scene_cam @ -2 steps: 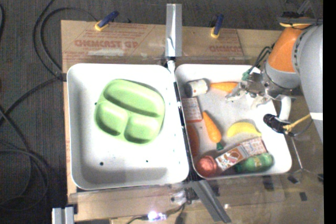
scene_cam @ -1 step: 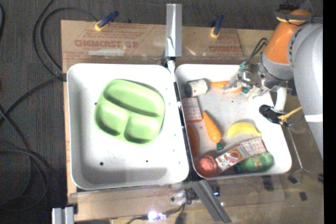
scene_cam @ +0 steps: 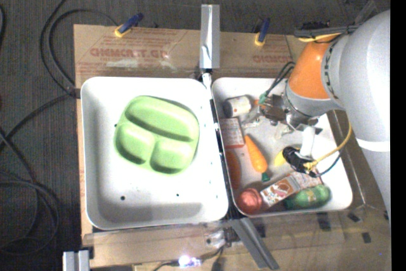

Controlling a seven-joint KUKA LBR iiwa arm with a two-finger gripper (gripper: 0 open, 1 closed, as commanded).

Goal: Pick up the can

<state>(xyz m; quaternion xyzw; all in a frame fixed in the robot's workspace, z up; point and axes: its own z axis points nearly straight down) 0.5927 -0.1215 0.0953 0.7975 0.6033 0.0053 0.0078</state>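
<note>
The can (scene_cam: 238,105) lies on its side in the far left corner of the right-hand bin (scene_cam: 346,190), its pale round end turned toward the near side and its body showing a dark band. The gripper (scene_cam: 274,110) sits just beside it, to the can's right, low inside the same bin. The dark wrist hardware and cables crowd the gripper so closely that I cannot tell how it stands, nor whether it touches the can; nothing is seen lifted.

The arm (scene_cam: 361,82) enters from the right, its broad grey link crossing over the bin's right rim, with the orange band (scene_cam: 311,76) just above the wrist and the wrist bent down and to the left toward the can's corner. A yellow cable loops from the wrist over the bin's right half.

Elsewhere in that bin: a flat red-and-white packet (scene_cam: 231,132) lies just near of the can against the left wall, an orange carrot (scene_cam: 256,154) lies slanted in the middle, and along the near wall sit a red apple (scene_cam: 250,200), a juice carton (scene_cam: 287,188) and a green item (scene_cam: 312,196) (its kind is unclear).

The left-hand bin (scene_cam: 95,200) holds a green sectioned tray (scene_cam: 157,134), turned upside down. Both bins rest on a brown surface (scene_cam: 139,51) held by blue-and-yellow clamps.
</note>
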